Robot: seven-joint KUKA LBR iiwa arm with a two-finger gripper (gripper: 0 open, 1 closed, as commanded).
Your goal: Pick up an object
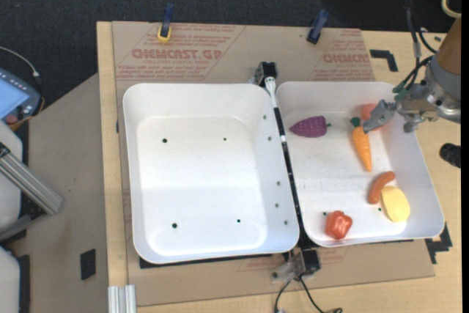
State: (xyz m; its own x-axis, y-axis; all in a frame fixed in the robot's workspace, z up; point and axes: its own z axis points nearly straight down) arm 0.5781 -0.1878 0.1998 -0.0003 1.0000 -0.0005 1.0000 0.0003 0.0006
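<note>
The hand (381, 116) hangs over the far right part of the right bin (330, 165), just above the carrot (363, 147); its state cannot be told. A purple fruit (309, 127) lies left, a red pepper (338, 224) near.

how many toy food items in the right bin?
5, maybe more behind the gripper: purple grape bunch far-left, orange carrot mid, orange sausage beside yellow lemon near-right, red pepper near edge.

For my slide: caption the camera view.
Gripper hovers over the right bin near the carrot, beside grapes, pepper, sausage and lemon.
</note>
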